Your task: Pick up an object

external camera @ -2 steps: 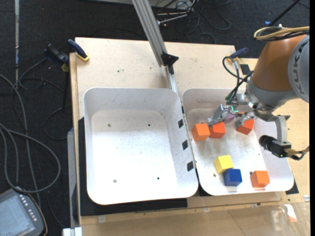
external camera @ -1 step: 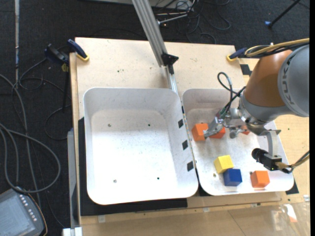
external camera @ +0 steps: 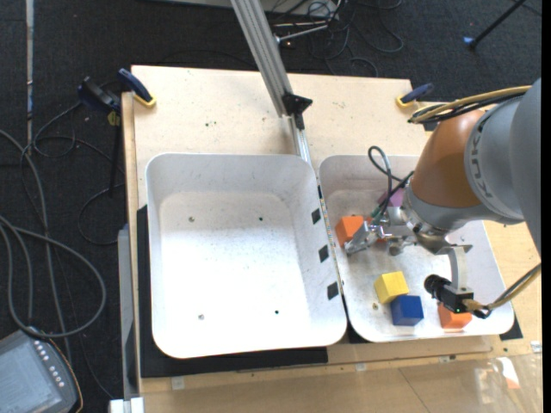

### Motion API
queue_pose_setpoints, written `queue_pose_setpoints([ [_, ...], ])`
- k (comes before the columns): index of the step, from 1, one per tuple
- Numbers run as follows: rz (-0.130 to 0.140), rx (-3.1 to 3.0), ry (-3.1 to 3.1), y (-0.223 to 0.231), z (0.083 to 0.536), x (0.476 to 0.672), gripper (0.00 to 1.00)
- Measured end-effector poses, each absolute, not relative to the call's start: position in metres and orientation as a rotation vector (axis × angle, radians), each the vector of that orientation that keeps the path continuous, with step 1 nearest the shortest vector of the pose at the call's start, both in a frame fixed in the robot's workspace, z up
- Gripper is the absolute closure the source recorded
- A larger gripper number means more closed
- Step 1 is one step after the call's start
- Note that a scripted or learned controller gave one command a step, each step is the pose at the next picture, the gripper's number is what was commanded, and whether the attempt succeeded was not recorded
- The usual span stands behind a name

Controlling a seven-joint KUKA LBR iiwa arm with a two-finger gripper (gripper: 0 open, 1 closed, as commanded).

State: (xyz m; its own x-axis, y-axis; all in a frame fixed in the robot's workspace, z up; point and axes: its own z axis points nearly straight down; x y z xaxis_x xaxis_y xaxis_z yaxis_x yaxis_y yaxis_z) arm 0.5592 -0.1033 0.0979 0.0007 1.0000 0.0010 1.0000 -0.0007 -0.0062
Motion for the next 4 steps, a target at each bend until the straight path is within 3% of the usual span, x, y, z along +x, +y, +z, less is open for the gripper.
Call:
queue_pose_setpoints([
  [1, -0.001, -2.223, -2.221, -0.104, 0.111, 0.561, 1.0],
  [3, -0.006, -2.222, -2.229, -0.101, 0.221, 0.552, 1.0],
  [4, -0.006, -2.223, -2.229, -0.103, 0.275, 0.564, 1.0],
])
